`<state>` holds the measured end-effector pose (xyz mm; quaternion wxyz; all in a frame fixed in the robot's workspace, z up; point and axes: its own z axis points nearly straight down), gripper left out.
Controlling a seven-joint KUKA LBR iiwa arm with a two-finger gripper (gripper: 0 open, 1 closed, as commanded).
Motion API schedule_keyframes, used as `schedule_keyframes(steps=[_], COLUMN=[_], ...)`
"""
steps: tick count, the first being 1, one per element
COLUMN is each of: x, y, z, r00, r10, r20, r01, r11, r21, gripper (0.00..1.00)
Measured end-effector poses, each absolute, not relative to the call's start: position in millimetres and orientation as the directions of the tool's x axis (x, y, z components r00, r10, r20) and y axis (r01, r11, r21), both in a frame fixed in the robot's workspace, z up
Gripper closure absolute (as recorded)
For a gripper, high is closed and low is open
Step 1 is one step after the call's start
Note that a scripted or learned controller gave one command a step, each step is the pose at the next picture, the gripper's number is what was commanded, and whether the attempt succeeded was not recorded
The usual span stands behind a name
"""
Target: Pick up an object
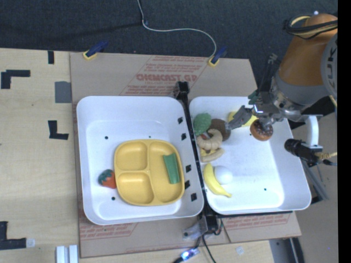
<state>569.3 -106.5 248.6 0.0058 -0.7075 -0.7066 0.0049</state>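
My gripper (251, 123) hangs over the back of the right bin (274, 169), its two dark fingers spread apart, so it is open. One finger (236, 120) points toward a brown item (220, 128); the other sits right above a round orange-brown piece (262, 133). A small yellow piece (241, 115) lies just behind the fingers. Along the bin's left side lie a green leafy toy (202, 122), a beige lumpy item (211, 143), a banana (214, 181) and a white egg (224, 175). Nothing is held between the fingers.
The left bin (96, 119) holds a yellow divided plate (137, 174) with a green stick (172, 169) on it, and a red and green item (107, 178) beside the plate. A black clip (181, 89) sits where the bins meet. A white cable (175, 30) crosses the back.
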Motion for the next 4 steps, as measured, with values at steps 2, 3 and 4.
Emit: schedule_keyframes(steps=[2, 3, 4], x=[573.6, 574.4, 569.1], y=[-107.3, -106.9, -100.0], z=[211.7, 146.7, 89.3], r00=[-0.001, -0.002, -0.001], r10=[1.000, 1.000, 1.000], r20=[0.000, 0.000, 0.000], r01=[1.000, 1.000, 1.000], r11=[0.001, 0.002, 0.001], r21=[-0.006, -0.008, 0.001], gripper=[0.00, 0.00, 0.00])
